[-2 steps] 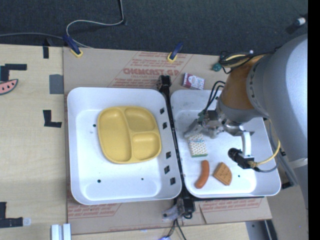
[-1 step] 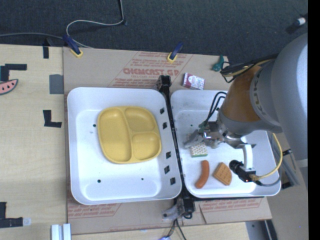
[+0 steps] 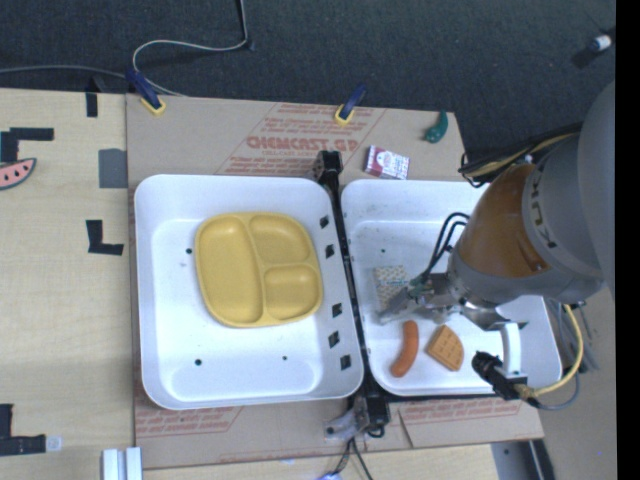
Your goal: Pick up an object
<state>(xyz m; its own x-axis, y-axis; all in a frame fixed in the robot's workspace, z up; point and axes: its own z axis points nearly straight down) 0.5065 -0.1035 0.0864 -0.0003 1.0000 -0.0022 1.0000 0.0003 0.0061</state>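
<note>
Gripper (image 3: 405, 303) sits low in the right bin (image 3: 400, 218), tips just above the sausage (image 3: 404, 349) and near a small patterned packet (image 3: 390, 280). Fingers look spread a little w/ nothing between them, but they're dark and small here, so can't tell for sure. Arm comes in from the right and covers much of that bin, prob. lined up for a grab on whatever lies nearest. Candidates for the pick: sausage, lying on the bin floor near the divider, and a waffle-like cracker (image 3: 445, 347) just beside it to the right; both apart from the gripper. Left bin (image 3: 160, 268) holds a yellow tray (image 3: 258, 268), well apart. Small red box (image 3: 385, 162) rests on the cardboard behind the bins, out of play.
</note>
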